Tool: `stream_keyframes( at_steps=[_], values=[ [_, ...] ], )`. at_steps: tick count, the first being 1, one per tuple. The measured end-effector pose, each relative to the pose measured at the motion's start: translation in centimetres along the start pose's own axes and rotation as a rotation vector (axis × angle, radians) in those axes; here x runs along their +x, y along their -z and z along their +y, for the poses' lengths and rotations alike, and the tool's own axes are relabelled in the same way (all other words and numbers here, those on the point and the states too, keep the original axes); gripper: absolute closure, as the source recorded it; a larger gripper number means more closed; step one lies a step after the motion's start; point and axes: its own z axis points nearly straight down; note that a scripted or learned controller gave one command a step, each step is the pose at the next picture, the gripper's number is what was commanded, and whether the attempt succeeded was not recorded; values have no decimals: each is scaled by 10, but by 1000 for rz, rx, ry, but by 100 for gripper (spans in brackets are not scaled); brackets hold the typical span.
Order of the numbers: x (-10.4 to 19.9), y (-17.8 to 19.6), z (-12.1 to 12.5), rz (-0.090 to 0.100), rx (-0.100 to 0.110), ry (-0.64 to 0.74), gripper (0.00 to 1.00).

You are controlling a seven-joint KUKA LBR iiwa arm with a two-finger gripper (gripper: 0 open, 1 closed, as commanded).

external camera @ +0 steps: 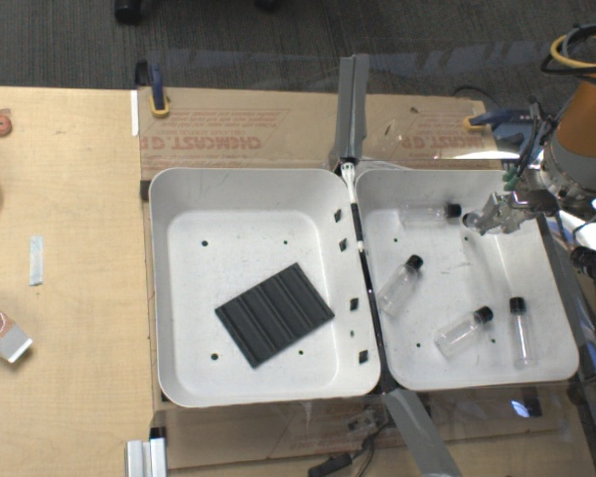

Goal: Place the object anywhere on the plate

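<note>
A dark grey ribbed plate [274, 314] lies flat and turned at an angle in the left bin [179, 266]. Several clear vials with black caps lie in the right bin [556, 346]: one near the back [429, 213], one at the left [399, 281], one near the front [462, 330] and one at the right [521, 334]. My gripper [485, 221] reaches in from the right over the back of the right bin, just right of the back vial's cap. Nothing is visibly in its grasp.
The bins sit on cardboard [238, 132] held by a blue clamp at the back left [155, 92] and another at the back right [492, 120]. A wooden table [60, 217] to the left bears small items. A metal divider post [352, 107] stands between the bins.
</note>
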Motion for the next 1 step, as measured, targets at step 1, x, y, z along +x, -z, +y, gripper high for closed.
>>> stream_keyframes(
  at_steps=[1],
  values=[
    [99, 19, 41, 0, 0, -137, 100]
  ],
)
